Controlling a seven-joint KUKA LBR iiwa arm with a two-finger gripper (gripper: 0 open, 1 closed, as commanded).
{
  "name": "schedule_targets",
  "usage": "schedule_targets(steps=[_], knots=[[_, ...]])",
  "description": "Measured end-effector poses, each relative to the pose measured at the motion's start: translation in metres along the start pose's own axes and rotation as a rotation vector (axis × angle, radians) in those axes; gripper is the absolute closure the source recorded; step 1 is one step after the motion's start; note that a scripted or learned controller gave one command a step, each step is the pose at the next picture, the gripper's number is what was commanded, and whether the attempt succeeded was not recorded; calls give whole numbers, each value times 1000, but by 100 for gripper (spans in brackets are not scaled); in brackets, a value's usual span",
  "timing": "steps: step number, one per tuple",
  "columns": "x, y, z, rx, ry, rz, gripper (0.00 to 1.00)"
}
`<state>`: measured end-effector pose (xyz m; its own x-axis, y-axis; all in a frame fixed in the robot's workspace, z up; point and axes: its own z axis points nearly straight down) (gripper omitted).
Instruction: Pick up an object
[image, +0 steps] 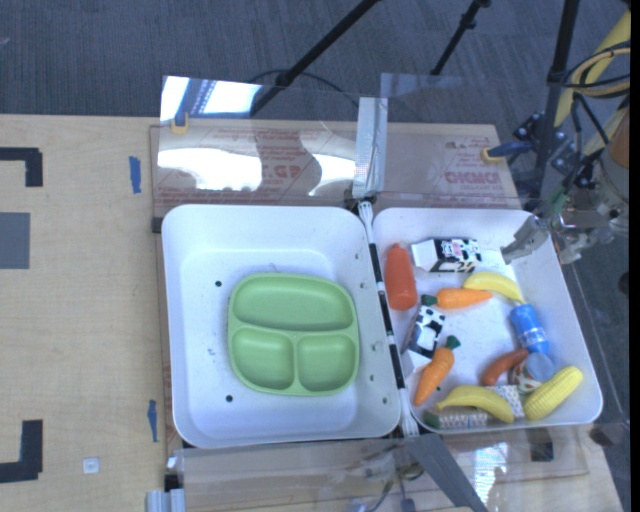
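Note:
The right bin (580, 330) holds several toy foods: an orange-red cylinder (400, 277), a black-and-white cow box (447, 253), a banana (493, 286), a small carrot (463, 298), a blue bottle (527, 328), a second cow-patterned piece (430, 330), a larger carrot (435, 370), a brown sausage (503, 365), a corn cob (553, 392) and another banana (473, 400). My gripper (540, 236) hangs over the bin's far right corner, above and to the right of the first banana, touching none of the toys.
In the left bin (190, 300) lies a green divided plate (294, 333). A clear plastic wall (300, 160) stands behind both bins. Cables and tripod legs crowd the area at the upper right, behind the arm.

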<state>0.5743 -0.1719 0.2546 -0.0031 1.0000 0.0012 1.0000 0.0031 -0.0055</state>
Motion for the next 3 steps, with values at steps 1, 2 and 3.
schedule_targets(steps=[1,2,3], knots=[[-30,-34,160,-4,2,-77,0],[-32,-34,154,-3,0,-73,100],[54,-8,31,-6,-1,8,100]])
